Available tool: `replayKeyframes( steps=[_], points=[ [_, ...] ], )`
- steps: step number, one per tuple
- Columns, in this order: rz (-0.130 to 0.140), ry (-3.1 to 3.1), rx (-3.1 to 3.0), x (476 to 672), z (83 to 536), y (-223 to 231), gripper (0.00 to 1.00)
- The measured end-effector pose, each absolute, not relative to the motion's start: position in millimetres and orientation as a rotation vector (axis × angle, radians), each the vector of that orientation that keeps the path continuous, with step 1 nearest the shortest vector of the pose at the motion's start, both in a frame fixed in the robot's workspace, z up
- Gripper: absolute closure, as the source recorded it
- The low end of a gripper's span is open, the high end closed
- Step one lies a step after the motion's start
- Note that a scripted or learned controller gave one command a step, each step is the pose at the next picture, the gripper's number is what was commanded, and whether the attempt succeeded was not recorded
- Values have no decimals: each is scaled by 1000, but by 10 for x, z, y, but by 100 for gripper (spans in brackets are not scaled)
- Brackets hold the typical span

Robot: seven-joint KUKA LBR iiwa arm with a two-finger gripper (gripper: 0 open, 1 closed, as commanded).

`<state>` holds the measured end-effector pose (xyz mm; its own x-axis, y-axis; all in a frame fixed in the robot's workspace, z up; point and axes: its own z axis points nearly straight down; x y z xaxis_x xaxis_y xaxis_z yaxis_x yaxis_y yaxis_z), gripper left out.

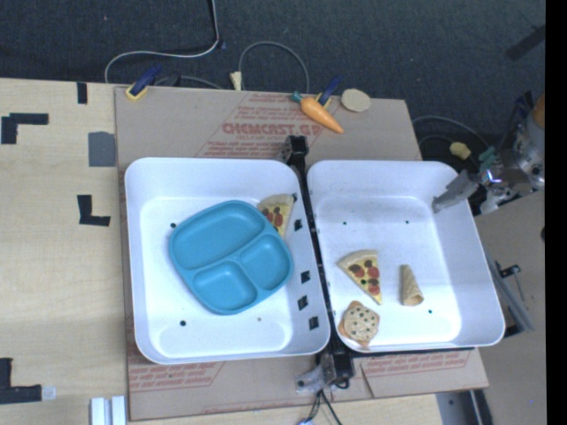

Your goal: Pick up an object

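The right bin (443,177) holds a pizza slice (361,273), a tan cone-shaped piece (410,285) and a speckled cookie (359,322) near its front. In the left bin (142,237) a blue divided plate (230,255) lies beside a second pizza slice (277,211), which rests against the bin's right wall. My gripper (461,191) hovers over the right bin's far right rim, well away from the food pieces, with nothing seen in it.
Behind the bins, a toy carrot (321,113) and a round beige disc (356,101) lie on the cardboard. A yellow clip (140,85) sits at the cardboard's far left corner. Cables trail at the back, and a small yellow piece (458,150) lies right of them.
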<state>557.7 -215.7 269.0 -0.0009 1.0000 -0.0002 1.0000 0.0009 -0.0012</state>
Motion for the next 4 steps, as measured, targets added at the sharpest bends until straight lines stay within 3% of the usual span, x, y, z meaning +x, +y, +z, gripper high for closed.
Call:
replayKeyframes(
  steps=[1,2,3,4],
  points=[
    [13,-2210,-2211,5433,942,-2145,0],
    [-4,-2229,-2230,5046,869,-1844,0],
    [-2,-2230,-2234,5062,981,-1870,100],
    [-4,-2231,-2208,5489,881,-952,100]
  ],
)
